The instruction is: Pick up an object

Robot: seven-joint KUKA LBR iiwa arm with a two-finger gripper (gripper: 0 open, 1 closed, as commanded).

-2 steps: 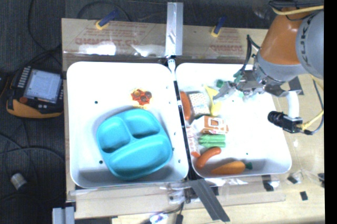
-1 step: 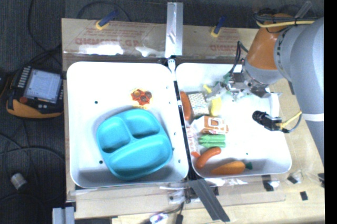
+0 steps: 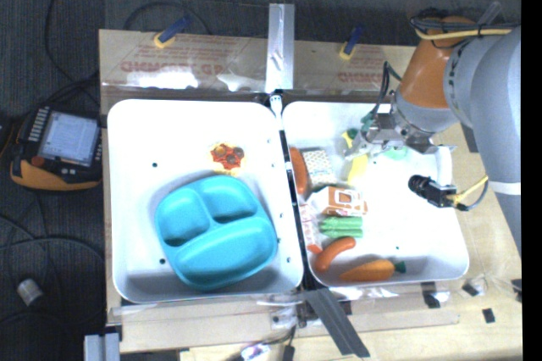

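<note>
Lying nearest the camera along the right bin's front wall are a carrot and a red sausage, with a green bean bundle and a small orange-and-white carton just behind them. Further back a second sausage rests against the divider beside a speckled packet. The left bin carries a blue divided plate and a small red-and-yellow piece.

The step in hand appears to be the reach. The gripper hangs low over the far part of the right bin, above a yellow piece and a green scrap, which sit just beside and under it. Whether it is spread or closed cannot be told, and nothing is seen held. The next move likely calls for settling over one piece and closing squarely on it.
</note>
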